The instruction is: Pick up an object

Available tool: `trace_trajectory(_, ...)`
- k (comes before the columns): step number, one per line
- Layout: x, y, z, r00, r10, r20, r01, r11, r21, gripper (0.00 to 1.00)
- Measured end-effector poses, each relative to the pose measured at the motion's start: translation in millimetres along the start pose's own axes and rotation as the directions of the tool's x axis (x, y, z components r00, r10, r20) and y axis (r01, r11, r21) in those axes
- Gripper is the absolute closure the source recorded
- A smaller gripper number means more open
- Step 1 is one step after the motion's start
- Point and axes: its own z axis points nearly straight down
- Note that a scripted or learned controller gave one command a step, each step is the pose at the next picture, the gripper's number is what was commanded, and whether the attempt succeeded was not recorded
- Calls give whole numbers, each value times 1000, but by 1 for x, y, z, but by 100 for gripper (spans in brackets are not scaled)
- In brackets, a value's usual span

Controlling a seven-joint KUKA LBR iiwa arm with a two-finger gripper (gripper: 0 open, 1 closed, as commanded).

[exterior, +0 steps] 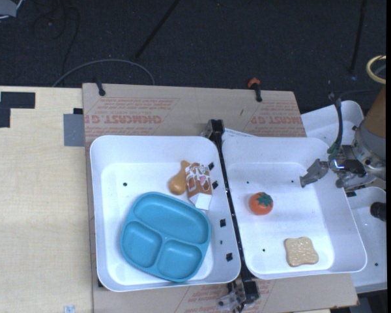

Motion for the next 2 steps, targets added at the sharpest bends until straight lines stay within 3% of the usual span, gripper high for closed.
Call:
trace_trajectory(1, 0, 3, -8, 1000, -3, 3, 3, 1000, -14, 0)
trace_trajectory(2, 1, -7, 43, 1000, -3, 1, 3, 1000, -10, 0)
